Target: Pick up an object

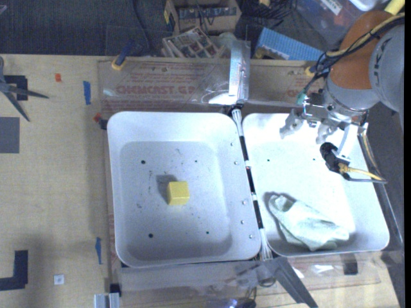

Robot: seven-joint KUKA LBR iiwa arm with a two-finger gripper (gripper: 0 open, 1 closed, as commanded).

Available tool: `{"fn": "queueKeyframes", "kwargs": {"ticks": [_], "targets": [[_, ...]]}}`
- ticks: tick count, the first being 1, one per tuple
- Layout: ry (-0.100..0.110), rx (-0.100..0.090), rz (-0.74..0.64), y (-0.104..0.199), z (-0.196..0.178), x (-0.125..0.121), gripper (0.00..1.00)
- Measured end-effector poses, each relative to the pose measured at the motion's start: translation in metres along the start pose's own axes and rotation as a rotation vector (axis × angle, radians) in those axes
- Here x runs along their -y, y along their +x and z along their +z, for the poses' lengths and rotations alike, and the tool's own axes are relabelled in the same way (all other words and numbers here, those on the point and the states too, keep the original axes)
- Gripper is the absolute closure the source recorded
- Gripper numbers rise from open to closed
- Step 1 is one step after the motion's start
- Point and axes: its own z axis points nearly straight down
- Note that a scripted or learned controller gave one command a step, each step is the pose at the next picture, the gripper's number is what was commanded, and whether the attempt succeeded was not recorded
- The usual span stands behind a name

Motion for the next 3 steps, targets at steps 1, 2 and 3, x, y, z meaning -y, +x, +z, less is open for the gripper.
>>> {"fn": "queueKeyframes", "kwargs": {"ticks": [1, 2, 3], "targets": [[0.0, 0.0, 0.0, 0.0, 0.0, 0.0, 0.0], [0.0, 0.0, 0.0, 0.0, 0.0, 0.0, 0.0], [0.0, 0.0, 0.043, 0.001, 0.018, -0.01, 0.0]]}}
